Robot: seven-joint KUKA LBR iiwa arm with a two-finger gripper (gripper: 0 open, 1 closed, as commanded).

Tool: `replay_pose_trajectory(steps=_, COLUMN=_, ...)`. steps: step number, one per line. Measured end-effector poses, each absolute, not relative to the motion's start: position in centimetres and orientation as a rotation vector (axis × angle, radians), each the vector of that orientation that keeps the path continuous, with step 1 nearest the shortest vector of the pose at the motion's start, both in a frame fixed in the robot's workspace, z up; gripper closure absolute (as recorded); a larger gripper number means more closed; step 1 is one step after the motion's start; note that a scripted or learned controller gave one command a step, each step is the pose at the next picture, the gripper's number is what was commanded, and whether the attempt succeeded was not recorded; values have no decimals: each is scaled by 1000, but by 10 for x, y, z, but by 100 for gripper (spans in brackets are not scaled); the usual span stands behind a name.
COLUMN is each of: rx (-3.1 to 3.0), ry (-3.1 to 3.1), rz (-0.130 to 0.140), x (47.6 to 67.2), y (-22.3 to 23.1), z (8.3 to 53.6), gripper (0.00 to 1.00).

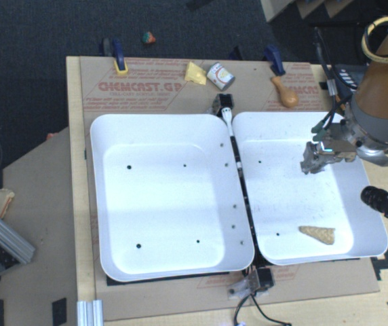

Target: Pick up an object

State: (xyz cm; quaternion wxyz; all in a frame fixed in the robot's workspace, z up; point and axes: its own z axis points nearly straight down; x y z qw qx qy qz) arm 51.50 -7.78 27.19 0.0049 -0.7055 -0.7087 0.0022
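A tan, wedge-shaped piece (pixel 317 233) lies flat in the right bin (pixel 275 182), near its front right corner. My gripper (pixel 312 162) hangs over the right part of that bin, well behind the piece and apart from it. Its dark metal tip points down and to the left. I see nothing between the fingers.
The left bin (pixel 160 195) sits beside the right one, with a black strip (pixel 238 175) along their shared edge. On the board behind the bins lie a yellow wedge (pixel 195 74), a small white box (pixel 220 76) and an orange-brown pear-shaped object (pixel 285 94). Blue clamps (pixel 119 54) hold the board.
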Motion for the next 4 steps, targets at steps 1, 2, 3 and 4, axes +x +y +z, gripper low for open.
replay_pose_trajectory(steps=1, rx=-2224, ry=-2242, rz=-26, x=562, y=-26, z=429, gripper=100)
replay_pose_trajectory(steps=2, rx=-2218, ry=-2213, rz=12, x=520, y=-32, z=331, gripper=100)
replay_pose_trajectory(steps=3, rx=-2229, ry=-2237, rz=-26, x=542, y=-8, z=510, gripper=100)
replay_pose_trajectory(steps=4, rx=-2210, ry=-2223, rz=11, x=609, y=48, z=408, gripper=100)
